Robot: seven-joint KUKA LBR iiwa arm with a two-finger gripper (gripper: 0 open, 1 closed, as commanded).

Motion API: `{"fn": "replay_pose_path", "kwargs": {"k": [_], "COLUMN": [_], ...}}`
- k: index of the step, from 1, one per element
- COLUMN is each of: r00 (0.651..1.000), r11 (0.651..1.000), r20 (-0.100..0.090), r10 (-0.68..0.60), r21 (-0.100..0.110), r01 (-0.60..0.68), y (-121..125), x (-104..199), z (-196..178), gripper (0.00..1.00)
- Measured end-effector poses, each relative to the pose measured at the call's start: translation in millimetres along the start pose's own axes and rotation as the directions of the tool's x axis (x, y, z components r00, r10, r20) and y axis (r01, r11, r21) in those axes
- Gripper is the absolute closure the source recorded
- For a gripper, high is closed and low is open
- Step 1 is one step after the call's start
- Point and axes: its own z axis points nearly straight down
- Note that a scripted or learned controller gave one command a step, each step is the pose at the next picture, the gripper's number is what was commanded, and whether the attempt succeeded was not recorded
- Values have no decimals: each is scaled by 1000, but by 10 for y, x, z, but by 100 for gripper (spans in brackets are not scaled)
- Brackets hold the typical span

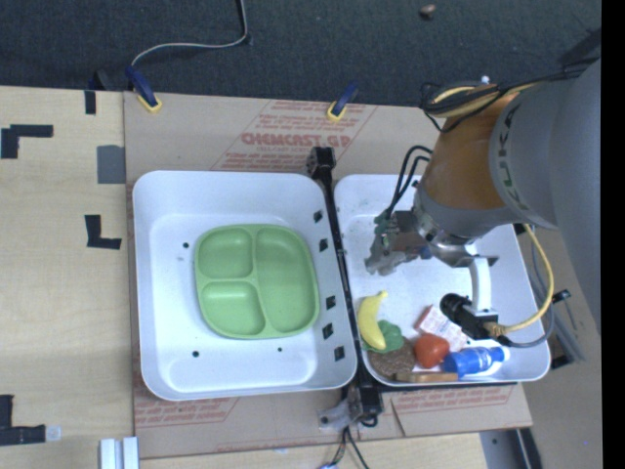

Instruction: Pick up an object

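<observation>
My gripper (384,253) hangs over the upper left part of the right bin (356,195), above the bin's white floor. A pile of small objects lies below it along the front wall. The pile holds a yellow banana (371,319), a green piece (392,336), a red tomato-like ball (432,350), a blue bottle (475,362), a brown item (395,362) and a red-and-white packet (434,318). The banana is the nearest of these, a short way below the gripper and apart from it. Nothing shows in the gripper.
The left bin (156,203) holds a green divided plate (258,279) at its middle. A black divider rail (332,252) runs between the bins. The grey arm with its orange band (469,164) and yellow cable covers the right bin's far right side.
</observation>
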Motion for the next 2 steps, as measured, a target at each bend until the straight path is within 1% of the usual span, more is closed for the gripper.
{"fn": "replay_pose_path", "kwargs": {"k": [1,2], "r00": [1000,1000], "r11": [1000,1000], "r20": [0,1], "r10": [0,0], "r21": [1,-3], "r01": [0,0], "y": [-174,-320], "x": [654,1004], "z": [-1,-1238], "gripper": [100,100]}}
